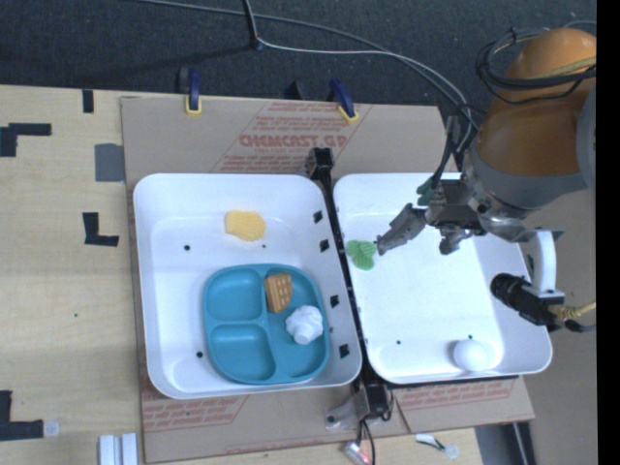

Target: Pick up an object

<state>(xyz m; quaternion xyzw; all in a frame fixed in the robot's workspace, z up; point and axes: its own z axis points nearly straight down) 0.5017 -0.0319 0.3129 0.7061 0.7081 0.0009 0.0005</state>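
Note:
A small green object lies in the right bin, against its left wall. My gripper hangs over that bin just right of the green object, open, with nothing between its fingers. One fingertip points at the green object and nearly touches its right side; the other finger stands well apart to the right. A white ball rests near the right bin's front edge.
The left bin holds a blue divided tray carrying a brown waffle-like piece and a white lump. A yellow object lies behind the tray. A black divider runs between the bins.

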